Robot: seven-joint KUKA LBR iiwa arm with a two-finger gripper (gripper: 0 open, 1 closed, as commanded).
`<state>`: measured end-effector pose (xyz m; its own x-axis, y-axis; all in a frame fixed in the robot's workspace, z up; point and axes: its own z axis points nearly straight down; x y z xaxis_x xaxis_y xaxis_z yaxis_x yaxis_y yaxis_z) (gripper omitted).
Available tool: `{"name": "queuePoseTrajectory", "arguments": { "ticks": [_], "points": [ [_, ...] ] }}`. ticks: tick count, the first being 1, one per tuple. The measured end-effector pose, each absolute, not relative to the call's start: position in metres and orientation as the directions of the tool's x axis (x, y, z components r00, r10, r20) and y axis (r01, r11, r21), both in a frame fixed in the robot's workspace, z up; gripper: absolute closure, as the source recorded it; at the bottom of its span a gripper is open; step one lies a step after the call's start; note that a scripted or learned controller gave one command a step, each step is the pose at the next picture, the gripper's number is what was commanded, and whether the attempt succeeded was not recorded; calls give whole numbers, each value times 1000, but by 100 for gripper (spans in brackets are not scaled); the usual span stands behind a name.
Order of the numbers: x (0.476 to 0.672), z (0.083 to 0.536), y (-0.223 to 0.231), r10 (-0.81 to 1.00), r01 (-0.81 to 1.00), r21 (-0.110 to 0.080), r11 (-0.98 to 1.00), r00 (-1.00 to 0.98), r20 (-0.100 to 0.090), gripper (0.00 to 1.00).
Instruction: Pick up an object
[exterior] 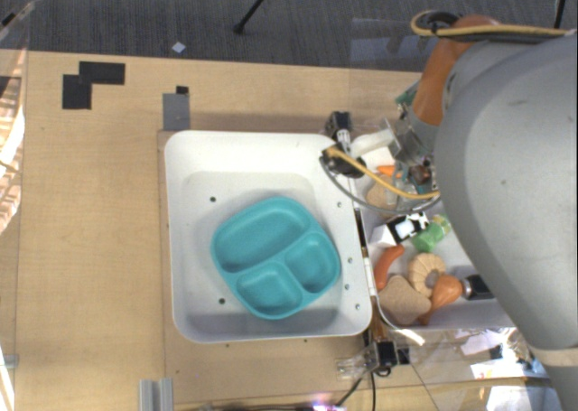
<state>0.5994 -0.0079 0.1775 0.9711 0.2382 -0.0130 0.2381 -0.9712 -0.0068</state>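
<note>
Toy food (pixel 417 281) in right bin (pixel 452 317)

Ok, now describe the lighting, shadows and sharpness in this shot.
Camera view: lighting is soft and even, no harsh glare; the teal divided plate casts only a faint shadow on the left white bin; the grey arm, close to the lens, looms large and soft-edged, covering much of the right bin; the clutter there looks slightly blurry.

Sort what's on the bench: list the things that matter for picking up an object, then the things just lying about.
Belongs to the job:
- gripper, low over the right bin
- pile of small objects in that bin, among them a green one

Just lying about:
- teal divided plate in the left bin
- black markers on the bench
</note>
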Motion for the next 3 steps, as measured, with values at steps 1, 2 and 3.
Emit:
{"name": "queuePoseTrajectory", "arguments": {
  "ticks": [1,2,3],
  "points": [
    [580,242,-44,206,206,0,-979,979,5,100],
    [517,227,10,314,314,-6,-949,949,-2,100],
    [571,226,-2,254,254,-2,-967,967,0,100]
  ]
}}
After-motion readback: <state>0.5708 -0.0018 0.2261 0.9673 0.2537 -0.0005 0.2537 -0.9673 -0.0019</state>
